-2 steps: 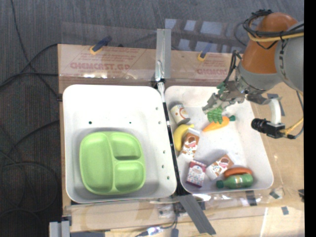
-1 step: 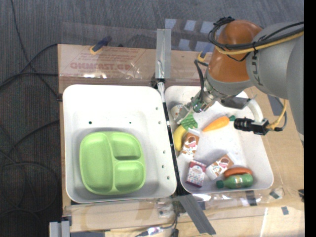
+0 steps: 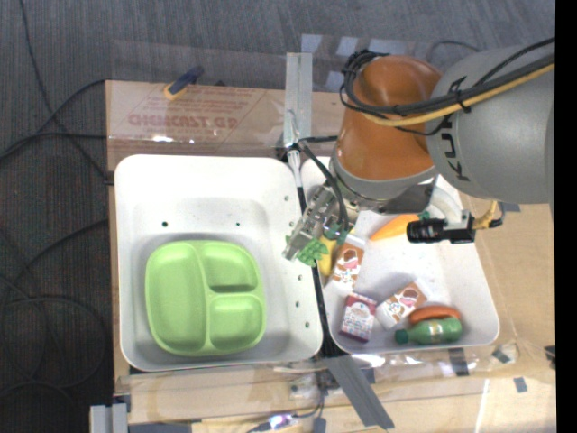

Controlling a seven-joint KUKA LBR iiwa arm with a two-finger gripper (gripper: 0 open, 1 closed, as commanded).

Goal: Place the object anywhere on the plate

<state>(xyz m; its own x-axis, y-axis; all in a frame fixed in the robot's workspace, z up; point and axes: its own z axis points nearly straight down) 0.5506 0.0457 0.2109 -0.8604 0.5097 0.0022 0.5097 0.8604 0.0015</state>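
Grey carpet is seen around the bench [image 3: 194, 115]. Over the rim between the bins, a green object [image 3: 315, 252] is gripped by the nearly closed fingers of the gripper [image 3: 309, 235], apparently for carrying. The plate [image 3: 206, 296] is left of it.

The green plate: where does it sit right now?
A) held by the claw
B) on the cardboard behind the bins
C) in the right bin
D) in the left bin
D: the green plate lies flat on the floor of the left bin, apart from the claw.
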